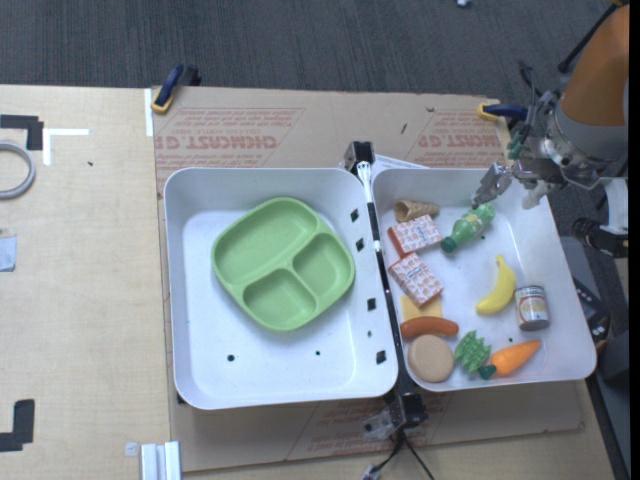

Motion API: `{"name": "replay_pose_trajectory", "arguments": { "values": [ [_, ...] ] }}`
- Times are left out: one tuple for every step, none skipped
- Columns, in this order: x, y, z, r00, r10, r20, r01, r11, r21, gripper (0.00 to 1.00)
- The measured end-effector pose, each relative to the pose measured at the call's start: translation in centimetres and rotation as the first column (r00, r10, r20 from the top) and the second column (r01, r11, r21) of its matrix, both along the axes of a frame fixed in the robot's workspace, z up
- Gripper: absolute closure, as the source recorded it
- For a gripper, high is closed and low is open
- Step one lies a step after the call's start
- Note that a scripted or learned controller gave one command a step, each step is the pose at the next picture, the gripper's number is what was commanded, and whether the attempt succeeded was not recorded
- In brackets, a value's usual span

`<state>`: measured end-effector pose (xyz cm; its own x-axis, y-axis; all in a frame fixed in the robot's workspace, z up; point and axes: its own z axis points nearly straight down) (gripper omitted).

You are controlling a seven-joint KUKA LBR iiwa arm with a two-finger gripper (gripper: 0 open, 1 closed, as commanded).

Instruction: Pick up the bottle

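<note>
Hovering over the far side of the right bin, the gripper hangs from the grey arm that reaches in from the right edge. Whether anything sits between its tips, or how wide it is set, cannot be told at this angle. The green bottle lies on its side just below the gripper, its top end almost under the tips, its cap end slanting away down and to the left. Left of the gripper rests an ice cream cone, with two red-and-white checked packets beyond it toward the near side. Nearer the camera than the gripper lie a banana, a small can, a carrot, a broccoli piece, a sausage and a round bun. Well to the gripper's left, the other bin holds a green divided plate.
</note>
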<state>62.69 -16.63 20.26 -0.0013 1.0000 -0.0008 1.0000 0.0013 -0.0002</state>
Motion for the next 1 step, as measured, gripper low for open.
{"name": "replay_pose_trajectory", "arguments": {
  "values": [
    [0.03, -0.03, 0.97, 1.000, 0.002, 0.000, -0.002, 1.000, -0.001, 1.00]
  ]
}}
